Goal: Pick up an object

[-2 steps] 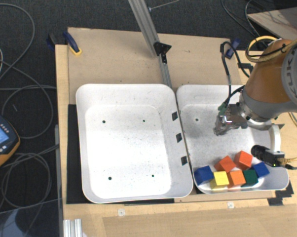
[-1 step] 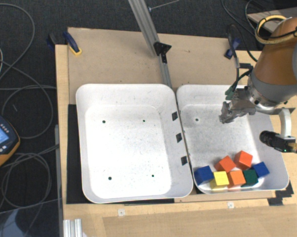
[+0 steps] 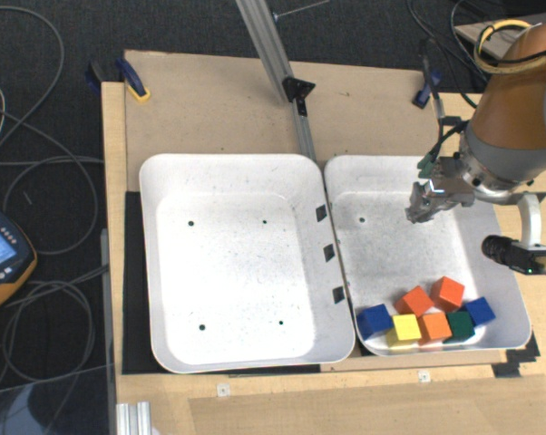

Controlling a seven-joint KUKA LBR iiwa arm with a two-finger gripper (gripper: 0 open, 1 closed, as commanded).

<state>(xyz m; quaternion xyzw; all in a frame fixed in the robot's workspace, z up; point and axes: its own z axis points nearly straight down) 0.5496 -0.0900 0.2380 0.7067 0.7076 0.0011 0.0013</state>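
Painted wood, I'd guess, light, stiff and flat-sided: the blocks point(image 3: 424, 317) huddle in the right bin's point(image 3: 382, 175) near corner, the orange one on top offering free faces; my gripper point(image 3: 421, 208) hangs above the bin's middle, grip unreadable.

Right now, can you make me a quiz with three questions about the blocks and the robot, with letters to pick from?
1. Where are the blocks?
A. left bin
B. right bin, near corner
C. on the floor

2. How many blue blocks?
A. two
B. none
C. five

3. What is the gripper doing?
A. hanging over the right bin, apart from the blocks
B. pressing on the yellow block
C. hanging over the left bin

Answers:
1 B: the blocks sit bunched at the near end of the right bin.
2 A: one blue at each end of the bunch.
3 A: the gripper hangs above bare bin floor, away from the blocks.
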